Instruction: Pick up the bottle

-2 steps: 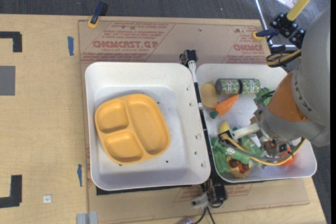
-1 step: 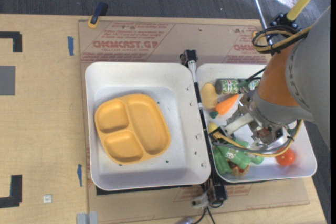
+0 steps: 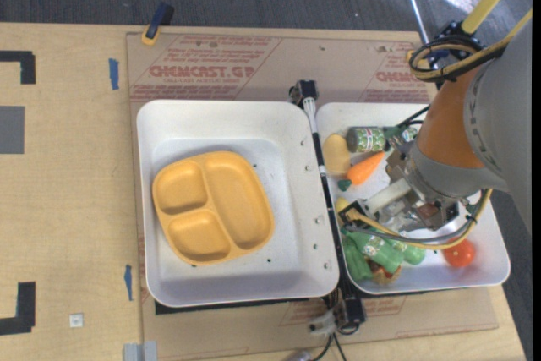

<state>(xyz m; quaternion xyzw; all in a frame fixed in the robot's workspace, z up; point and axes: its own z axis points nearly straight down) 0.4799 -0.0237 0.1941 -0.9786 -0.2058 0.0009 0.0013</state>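
The bottle (image 3: 369, 138) — green, labelled — lies on its side; the claw's (image 3: 404, 214) grip — cannot tell.

- A yellow three-compartment plastic tray (image 3: 213, 205) lies in the left white bin (image 3: 169, 283), left of the frame's centre.
- In the right white bin (image 3: 499, 266), a small green-labelled bottle (image 3: 370, 138) lies on its side near the top edge.
- Just below it sit a pale yellow rounded toy (image 3: 336, 153) and an orange toy carrot (image 3: 365, 169).
- The grey arm with its orange band (image 3: 448, 144) covers the bin's middle.
- Green toy items (image 3: 372, 254) and an orange-red ball (image 3: 459, 254) lie at lower right.
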